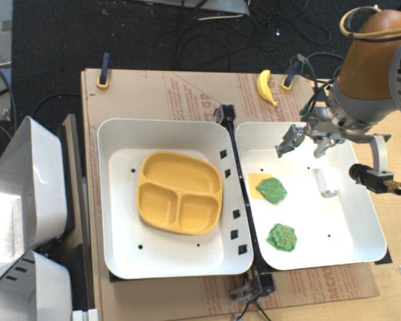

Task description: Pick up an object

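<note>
Camera view: two green objects (273, 190); one tray (180, 192).

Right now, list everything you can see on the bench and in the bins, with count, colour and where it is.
Bins: two, white, side by side on the bench.
Divided tray: one, yellow, three compartments, middle of the left bin.
Green items: two, one lying partly on a pale yellow flat piece at the right bin's left side, the other nearer the front edge.
Pale yellow flat piece: one, right bin, under the upper green item.
Small pale item: one, whitish, right bin, right of centre.
Banana: one, yellow, on the board behind the right bin.
Clamps: two, blue and yellow, at the board's back edge.
Gripper: one, grey, above the right bin's back part, holding nothing.
</note>
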Action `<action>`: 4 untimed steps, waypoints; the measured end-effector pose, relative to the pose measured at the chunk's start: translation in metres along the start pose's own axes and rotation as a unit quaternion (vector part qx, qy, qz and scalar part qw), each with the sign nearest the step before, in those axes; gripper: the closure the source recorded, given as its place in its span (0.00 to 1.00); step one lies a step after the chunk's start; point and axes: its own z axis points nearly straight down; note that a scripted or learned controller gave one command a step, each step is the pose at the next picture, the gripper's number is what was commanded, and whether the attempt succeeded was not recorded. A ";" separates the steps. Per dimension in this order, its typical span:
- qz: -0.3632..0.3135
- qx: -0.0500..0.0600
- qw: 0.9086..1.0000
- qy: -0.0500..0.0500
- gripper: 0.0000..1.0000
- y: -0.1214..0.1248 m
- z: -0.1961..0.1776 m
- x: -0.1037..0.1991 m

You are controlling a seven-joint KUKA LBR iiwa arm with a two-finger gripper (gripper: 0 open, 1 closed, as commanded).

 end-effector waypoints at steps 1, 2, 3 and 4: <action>-0.001 -0.006 1.000 -0.001 0.00 0.002 -0.007 0.000; -0.002 -0.005 1.000 -0.001 0.00 0.012 0.047 0.006; 0.000 -0.005 1.000 -0.001 0.00 0.019 0.093 0.005; 0.001 -0.005 1.000 -0.001 0.00 0.021 0.147 -0.005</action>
